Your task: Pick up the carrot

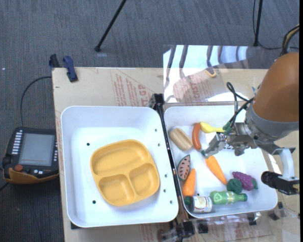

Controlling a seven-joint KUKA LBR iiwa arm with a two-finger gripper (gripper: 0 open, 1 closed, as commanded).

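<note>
Right bin point(270, 198): carrot point(216, 170) mid-bin among other toy food; gripper point(212, 148) just above it, state unclear. Left bin point(70, 135): yellow tray point(124, 171).

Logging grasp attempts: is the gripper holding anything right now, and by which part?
Nothing is held. The gripper hovers just above the carrot's top end, with nothing between its fingers.

Thing: carrot point(216, 170)
Look: orange, long, thin, with one pointy end
Pose: lying flat and slanted, fat end up-left, pointy end down-right
Place: in the right bin point(268, 201), near its middle
Second orange piece point(190, 183): short, just left of it
</note>
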